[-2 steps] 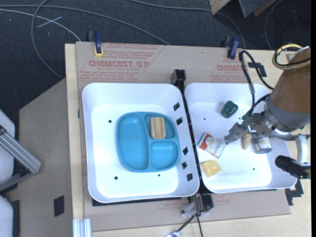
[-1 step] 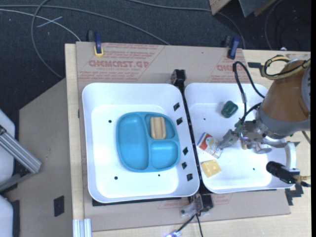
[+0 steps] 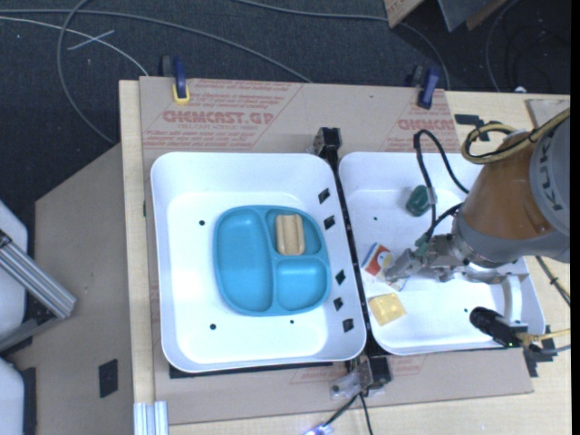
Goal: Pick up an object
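A small red-and-white packet (image 3: 373, 258) lies in the right bin (image 3: 435, 338), close to its left wall, just left of the gripper (image 3: 397, 270); whether they touch cannot be told. A yellow block (image 3: 388, 309) lies just below. A divided blue plate (image 3: 269, 259) fills the left bin (image 3: 181, 270).

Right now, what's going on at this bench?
A grey and orange robot arm reaches into the right bin, trying to pick something up. Its claw sits low beside a small red and white item, with a yellow piece just below and a green object farther back. The left bin holds a blue divided plate with a tan block in one compartment.
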You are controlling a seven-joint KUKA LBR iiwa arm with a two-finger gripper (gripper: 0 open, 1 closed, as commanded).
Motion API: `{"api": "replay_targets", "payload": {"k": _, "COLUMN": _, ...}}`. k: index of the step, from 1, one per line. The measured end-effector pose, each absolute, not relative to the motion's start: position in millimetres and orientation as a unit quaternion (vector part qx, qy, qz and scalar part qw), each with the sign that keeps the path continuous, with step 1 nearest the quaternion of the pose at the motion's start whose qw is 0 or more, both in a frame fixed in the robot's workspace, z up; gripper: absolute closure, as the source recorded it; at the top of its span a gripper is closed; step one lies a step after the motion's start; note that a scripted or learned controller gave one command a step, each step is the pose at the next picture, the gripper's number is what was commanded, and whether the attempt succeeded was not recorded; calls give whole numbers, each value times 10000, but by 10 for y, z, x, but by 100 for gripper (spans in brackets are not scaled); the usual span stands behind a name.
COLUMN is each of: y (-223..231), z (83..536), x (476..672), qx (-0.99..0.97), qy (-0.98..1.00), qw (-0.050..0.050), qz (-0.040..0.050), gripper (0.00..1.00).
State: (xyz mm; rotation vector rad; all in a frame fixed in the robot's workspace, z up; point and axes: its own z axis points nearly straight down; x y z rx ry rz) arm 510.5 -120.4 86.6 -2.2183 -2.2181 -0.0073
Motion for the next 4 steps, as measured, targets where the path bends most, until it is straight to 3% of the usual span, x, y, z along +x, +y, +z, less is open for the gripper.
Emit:
{"api": "replay_targets", "payload": {"k": 1, "y": -1197, "z": 1015, "x": 5136, "qx": -7065, "qy": -7077, "qw": -18, "qz": -56, "gripper": 100}}
{"api": "replay_targets", "payload": {"k": 4, "y": -1263, "z": 2792, "x": 5119, "qx": -7065, "qy": -7077, "qw": -27, "qz": -17, "gripper": 100}}
